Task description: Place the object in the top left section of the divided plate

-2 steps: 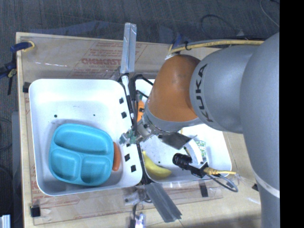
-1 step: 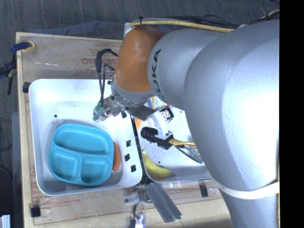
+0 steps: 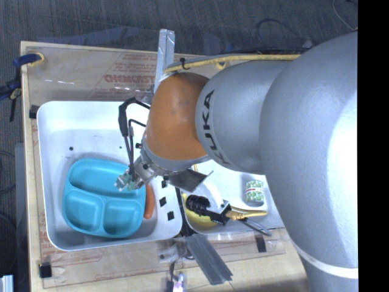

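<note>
Left bin [image 3: 55, 139], lower left of frame. The blue plate [image 3: 91, 178] lies flat in it. It has three sections: one long section along its upper side and two smaller ones along its lower side.

The arm [image 3: 243, 126] spans the centre and right of the frame. Its orange band sits mid-frame, just above the plate's upper right corner. The gripper [image 3: 130, 181] points down and to the left. Its tip is over the right end of the long upper section, close to the plate's right rim. It sits low, but contact with the plate is not clear.

Grip state: cannot tell. The tip is small and blurred against the blue. A pale-green patch [image 3: 126, 185] shows right at the tip, and I cannot tell whether it is a separate thing or part of the gripper.

The orange thing [image 3: 148, 202] is long and thin and runs up-down in the frame. It lies in the left bin, in the gap between the plate's right rim and the bin's right wall. It is just below and right of the gripper tip, near but apart, and off the plate. It lies beside the lower right section, with the plate's upper left part well across from it.

The right bin [image 3: 234, 184], lower centre-right, is mostly under the arm. In it are a green-and-white can [image 3: 255, 191] and, just below that, a yellow-handled tool [image 3: 248, 213].
</note>
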`<state>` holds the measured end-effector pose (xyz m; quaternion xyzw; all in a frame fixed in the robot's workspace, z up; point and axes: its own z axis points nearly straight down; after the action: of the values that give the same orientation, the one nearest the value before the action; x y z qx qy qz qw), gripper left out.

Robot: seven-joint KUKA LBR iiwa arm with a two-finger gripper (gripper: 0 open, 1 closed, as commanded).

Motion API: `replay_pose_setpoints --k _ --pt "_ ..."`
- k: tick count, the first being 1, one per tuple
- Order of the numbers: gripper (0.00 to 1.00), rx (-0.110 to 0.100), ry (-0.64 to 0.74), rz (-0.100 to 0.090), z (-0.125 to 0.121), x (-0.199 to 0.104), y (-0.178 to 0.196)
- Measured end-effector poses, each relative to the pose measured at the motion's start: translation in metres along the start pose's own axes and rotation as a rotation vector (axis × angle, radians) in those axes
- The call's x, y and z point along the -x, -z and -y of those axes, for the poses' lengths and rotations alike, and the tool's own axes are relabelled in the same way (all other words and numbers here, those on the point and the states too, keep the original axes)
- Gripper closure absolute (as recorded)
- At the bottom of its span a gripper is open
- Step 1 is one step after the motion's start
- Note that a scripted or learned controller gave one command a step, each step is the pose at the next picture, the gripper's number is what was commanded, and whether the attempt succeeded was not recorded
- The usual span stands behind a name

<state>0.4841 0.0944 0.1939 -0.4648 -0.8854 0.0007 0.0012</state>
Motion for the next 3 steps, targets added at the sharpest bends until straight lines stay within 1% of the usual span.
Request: replay_pose_setpoints --k 1,2,3 --pt "1.0 -0.001 0.259 0.0 0.026 0.056 0.001" --pt "0.0 0.0 0.26 0.0 0.026 0.055 0.001" --pt "1.0 0.001 0.265 0.001 0.025 0.056 0.012"
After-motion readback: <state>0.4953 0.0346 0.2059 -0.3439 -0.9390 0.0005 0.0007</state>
